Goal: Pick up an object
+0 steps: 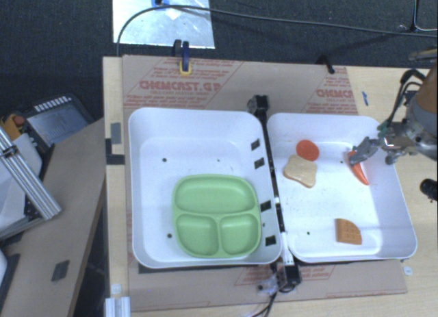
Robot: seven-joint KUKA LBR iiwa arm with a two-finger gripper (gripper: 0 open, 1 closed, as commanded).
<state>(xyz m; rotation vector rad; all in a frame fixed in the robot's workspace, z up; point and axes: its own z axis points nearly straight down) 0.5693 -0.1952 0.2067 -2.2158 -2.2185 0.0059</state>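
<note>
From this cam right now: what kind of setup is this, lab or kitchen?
Likely a robot manipulation lab, not a kitchen. Two white bins sit clamped on a board, holding a green divided tray and toy-like food such as an orange carrot, with the gripper beside it.

A dark carpet is covering the floor around the wooden bench. A shiny metal sheet is lying behind the bench, a black cable trailing beside it.

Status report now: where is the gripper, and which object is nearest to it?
Gripper over right bin, far edge. Orange carrot directly at it, grasp unconfirmed. Red disc, beige piece apart, not blocking.
</note>
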